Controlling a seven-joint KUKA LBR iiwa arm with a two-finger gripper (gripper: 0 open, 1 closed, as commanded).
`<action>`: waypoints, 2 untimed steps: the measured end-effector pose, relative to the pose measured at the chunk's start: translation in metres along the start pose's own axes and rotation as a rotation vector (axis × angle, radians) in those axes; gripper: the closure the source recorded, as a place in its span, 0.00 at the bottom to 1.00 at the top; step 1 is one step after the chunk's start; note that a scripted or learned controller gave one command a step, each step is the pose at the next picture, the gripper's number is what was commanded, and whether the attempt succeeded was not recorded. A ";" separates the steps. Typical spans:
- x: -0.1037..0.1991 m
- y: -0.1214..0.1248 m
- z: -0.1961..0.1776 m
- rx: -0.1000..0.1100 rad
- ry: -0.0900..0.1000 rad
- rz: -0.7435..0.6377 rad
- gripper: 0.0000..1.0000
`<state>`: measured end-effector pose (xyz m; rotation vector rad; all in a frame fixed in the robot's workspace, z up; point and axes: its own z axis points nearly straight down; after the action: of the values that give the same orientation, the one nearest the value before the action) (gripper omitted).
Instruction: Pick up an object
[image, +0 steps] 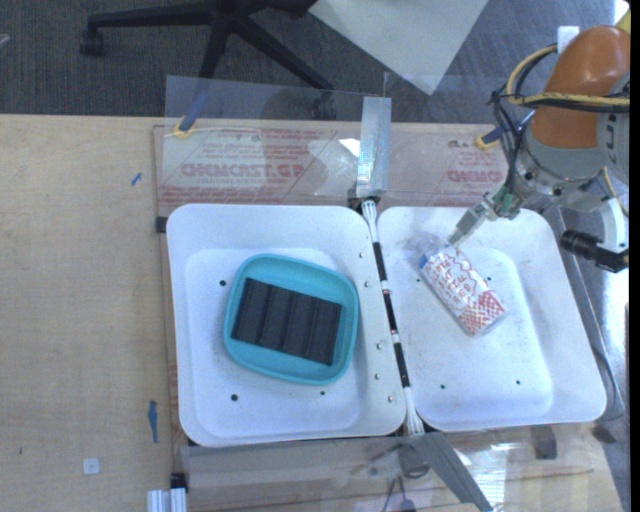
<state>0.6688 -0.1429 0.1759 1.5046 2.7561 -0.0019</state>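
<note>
A red-and-white patterned packet (463, 290) lies tilted in the right bin (520, 385), with its clear plastic end pointing up-left. My gripper (462, 229) reaches down from the arm at the upper right, and its tip sits just above the packet's upper end, close to it or touching it. In the left bin (200, 400) rests a teal tray (290, 318) with several black blocks side by side in it.
A metal divider post (374, 148) stands behind the seam between the bins. Clear plastic sheeting (260, 170) lies along the back edge. The arm's grey body and cables (570, 130) hang over the right bin's far right corner.
</note>
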 end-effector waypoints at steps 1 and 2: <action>0.039 -0.019 0.064 -0.001 -0.001 -0.071 0.00; 0.079 -0.056 -0.070 -0.003 -0.002 0.019 0.00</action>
<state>0.5790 -0.1066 0.2454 1.5295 2.7386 0.0008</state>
